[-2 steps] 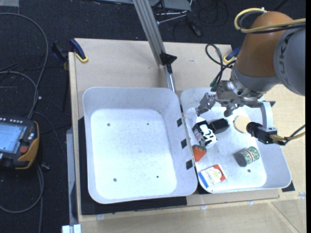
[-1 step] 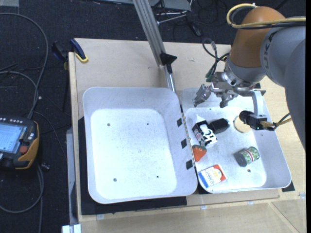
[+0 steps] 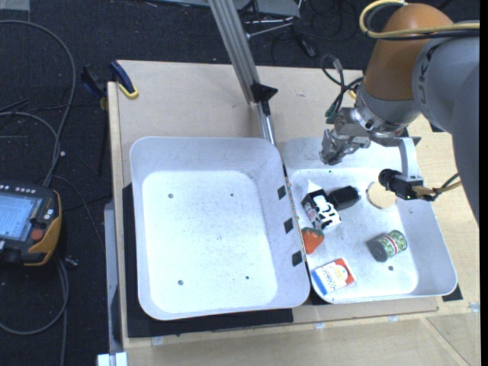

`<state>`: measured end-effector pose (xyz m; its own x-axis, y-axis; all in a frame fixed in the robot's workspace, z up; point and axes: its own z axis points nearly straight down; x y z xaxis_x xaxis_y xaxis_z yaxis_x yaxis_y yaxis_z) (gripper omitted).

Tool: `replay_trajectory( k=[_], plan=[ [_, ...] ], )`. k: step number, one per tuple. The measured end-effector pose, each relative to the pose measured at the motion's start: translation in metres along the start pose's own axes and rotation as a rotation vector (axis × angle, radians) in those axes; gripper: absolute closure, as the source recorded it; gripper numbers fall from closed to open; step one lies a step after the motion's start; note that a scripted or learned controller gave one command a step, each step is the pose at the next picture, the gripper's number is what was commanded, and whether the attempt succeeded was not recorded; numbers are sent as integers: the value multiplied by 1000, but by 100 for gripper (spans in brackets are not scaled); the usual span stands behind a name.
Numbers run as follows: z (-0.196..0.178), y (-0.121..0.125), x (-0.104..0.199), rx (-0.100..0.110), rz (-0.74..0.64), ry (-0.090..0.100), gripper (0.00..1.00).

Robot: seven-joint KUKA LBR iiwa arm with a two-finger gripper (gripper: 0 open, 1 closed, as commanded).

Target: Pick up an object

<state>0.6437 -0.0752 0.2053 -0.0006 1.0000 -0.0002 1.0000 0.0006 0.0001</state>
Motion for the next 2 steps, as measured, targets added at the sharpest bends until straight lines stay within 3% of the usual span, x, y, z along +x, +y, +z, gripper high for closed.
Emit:
replay_trajectory(
  k=[1, 2],
  plan=[
    [13, -29, 71, 1, -4, 2, 100],
    [-49, -70, -90, -1, 8, -3, 100]
  ],
)
